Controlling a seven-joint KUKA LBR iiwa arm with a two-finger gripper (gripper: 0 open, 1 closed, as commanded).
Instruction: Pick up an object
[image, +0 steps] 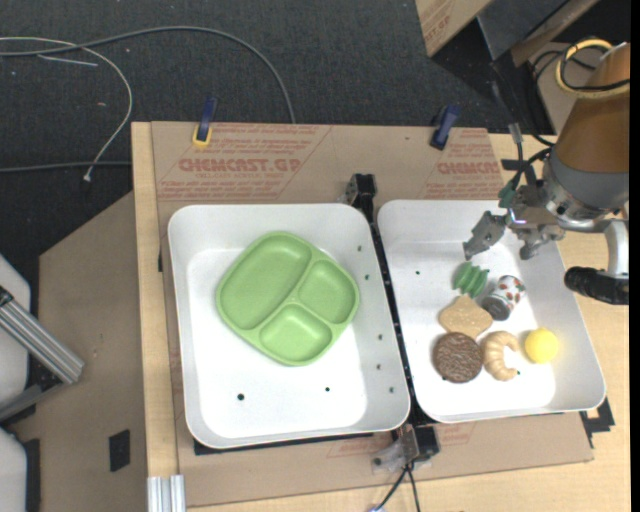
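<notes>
The small things lay clustered in the right bin (580, 385): a green piece (470, 277), a grey-and-red piece (504, 295), a tan cracker (464, 318), a brown cookie (457, 357), a croissant (501, 355) and a yellow lemon (541, 345). The green piece sat at the top of the cluster, the cracker just below it. My gripper (505, 237) hovered just above the green piece, fingers spread, grasping nothing. Left of the right bin, the other bin (190, 300) held a green divided plate (288, 298).
</notes>
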